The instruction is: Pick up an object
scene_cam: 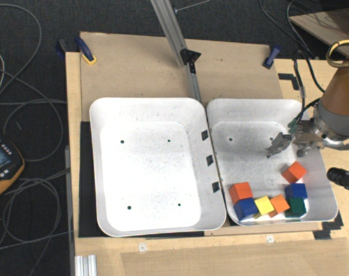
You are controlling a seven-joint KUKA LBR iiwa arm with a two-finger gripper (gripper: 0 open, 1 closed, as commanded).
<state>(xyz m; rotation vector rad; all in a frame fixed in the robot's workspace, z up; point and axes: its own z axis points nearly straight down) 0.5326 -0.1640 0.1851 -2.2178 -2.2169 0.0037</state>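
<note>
The gripper (289, 144) hangs over the right bin (243, 117) with its fingers spread and nothing between them. Just below it sits an orange block (294, 171), beside more blocks.

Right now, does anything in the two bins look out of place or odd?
Nothing looks spilled or damaged. The blocks crowd the near corner of the right bin: one orange block lies tilted, apart from the cluster, and a blue block sits on a green one.
</note>
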